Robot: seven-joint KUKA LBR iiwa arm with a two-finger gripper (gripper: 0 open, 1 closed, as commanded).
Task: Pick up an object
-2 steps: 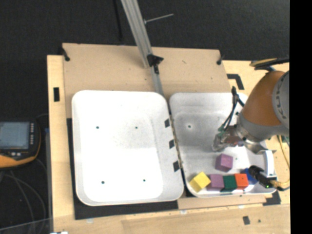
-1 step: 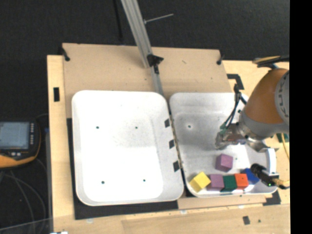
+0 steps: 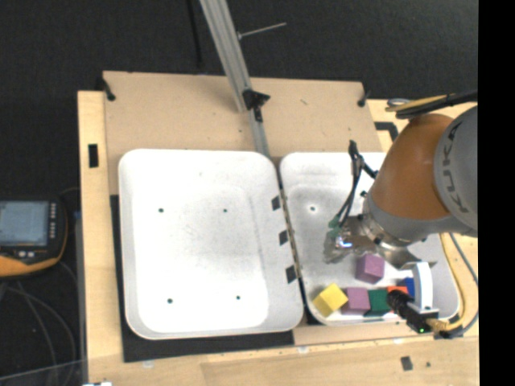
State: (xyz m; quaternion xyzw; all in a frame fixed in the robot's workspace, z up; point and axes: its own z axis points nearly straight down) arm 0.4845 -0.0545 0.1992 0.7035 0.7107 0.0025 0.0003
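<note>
Hovering low in right bin (image 3: 310, 185): gripper (image 3: 339, 245), state impossible to tell. Purple block (image 3: 371, 267) just beside it. Yellow block (image 3: 330, 300), green block (image 3: 378, 300) along near wall.

The grey arm (image 3: 418, 179) with its orange band reaches over the right bin (image 3: 310, 185), its gripper (image 3: 339, 244) low above the bin floor. Near it lie a purple block (image 3: 371, 267), a yellow block (image 3: 331, 299) and a green block (image 3: 378, 300). The left bin (image 3: 201, 244) sits alongside.
</note>
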